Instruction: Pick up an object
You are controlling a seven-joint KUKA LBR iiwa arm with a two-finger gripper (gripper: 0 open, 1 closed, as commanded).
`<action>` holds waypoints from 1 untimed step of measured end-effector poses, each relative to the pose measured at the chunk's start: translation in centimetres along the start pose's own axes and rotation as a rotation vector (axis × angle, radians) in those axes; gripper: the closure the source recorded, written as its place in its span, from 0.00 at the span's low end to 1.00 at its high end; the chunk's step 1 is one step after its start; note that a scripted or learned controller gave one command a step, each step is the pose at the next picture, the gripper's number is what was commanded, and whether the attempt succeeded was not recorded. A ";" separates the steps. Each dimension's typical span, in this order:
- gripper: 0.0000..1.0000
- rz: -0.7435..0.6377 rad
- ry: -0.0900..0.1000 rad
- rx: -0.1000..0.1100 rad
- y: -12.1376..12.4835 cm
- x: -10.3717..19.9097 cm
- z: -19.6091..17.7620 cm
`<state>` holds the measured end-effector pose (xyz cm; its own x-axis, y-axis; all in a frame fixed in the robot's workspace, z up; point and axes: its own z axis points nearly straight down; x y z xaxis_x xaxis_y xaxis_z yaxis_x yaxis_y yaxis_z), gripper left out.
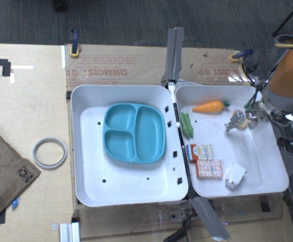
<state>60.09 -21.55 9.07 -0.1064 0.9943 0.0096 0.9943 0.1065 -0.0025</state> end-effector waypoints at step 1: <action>0.00 0.048 0.001 0.009 5.8 -0.1 0.1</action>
<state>65.83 -21.07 8.99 -0.0586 0.9982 0.0104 0.9982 0.0587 -0.0116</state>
